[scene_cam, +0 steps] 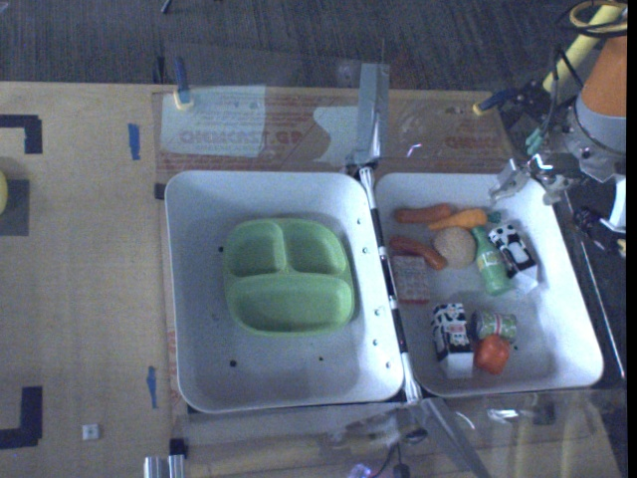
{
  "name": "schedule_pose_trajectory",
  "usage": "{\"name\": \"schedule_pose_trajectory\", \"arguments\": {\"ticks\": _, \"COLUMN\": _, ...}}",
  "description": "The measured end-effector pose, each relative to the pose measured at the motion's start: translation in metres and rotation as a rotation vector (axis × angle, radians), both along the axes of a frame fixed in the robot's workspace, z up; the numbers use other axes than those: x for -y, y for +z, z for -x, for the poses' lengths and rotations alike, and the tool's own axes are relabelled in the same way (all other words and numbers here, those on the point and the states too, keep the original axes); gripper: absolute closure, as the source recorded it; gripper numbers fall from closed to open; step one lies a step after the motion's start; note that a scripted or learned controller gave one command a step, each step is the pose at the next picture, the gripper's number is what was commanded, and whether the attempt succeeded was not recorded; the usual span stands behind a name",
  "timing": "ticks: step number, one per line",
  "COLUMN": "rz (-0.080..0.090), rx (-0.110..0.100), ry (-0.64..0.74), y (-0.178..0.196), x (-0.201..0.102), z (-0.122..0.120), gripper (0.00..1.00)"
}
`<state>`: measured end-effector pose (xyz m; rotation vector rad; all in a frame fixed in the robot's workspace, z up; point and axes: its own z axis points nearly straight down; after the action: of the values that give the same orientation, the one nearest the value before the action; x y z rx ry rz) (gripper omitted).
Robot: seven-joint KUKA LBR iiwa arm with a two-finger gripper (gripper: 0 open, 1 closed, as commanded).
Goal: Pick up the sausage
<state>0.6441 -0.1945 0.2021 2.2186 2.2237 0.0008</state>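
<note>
Fingers (520, 174) hang at the far right corner of the right bin (582, 312), over its rim; they look spread apart with nothing between them, though they are small and pale against the bin, so this is a hedge.

Two sausages lie in the far left part of that bin. One sausage (424, 213) lies along the far wall, its right end touching a carrot (459, 219). A second sausage (418, 252), darker, lies nearer and to the left, slanted, its right end against a round tan bun (455, 245). Both lie well to the left of the fingers and nearer the camera, with the carrot between the far sausage and the fingers.

Just right of the bun lies a green bottle (490, 263), and beside that a small black-and-white carton (514, 251). A flat reddish packet (410, 276) lies against the bin's left wall, just below the darker sausage. Toward the near side stand a second black-and-white carton (452, 335), a small can (497, 325) on its side and a red tomato-like thing (492, 355), all close together.

Counted: two sausages, two cartons, and one each of carrot, bun, bottle, packet, can and red thing.

In the left bin (194, 297) sits one green divided plate (289, 275) with three compartments. Both bins rest on the bench (80, 297), touching along their inner rims.
</note>
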Motion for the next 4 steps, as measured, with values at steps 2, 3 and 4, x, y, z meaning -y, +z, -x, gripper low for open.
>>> {"name": "schedule_pose_trajectory", "arguments": {"ticks": 2, "rz": 0.004, "rx": 0.015, "ry": 0.122, "y": -0.098, "x": -0.083, "z": -0.027, "gripper": 0.0}}
{"name": "schedule_pose_trajectory", "arguments": {"ticks": 3, "rz": 0.006, "rx": 0.018, "ry": 0.124, "y": -0.086, "x": -0.083, "z": -0.028, "gripper": 1.0}}
{"name": "schedule_pose_trajectory", "arguments": {"ticks": 4, "rz": 0.005, "rx": 0.018, "ry": 0.124, "y": -0.086, "x": -0.084, "z": -0.028, "gripper": 0.0}}
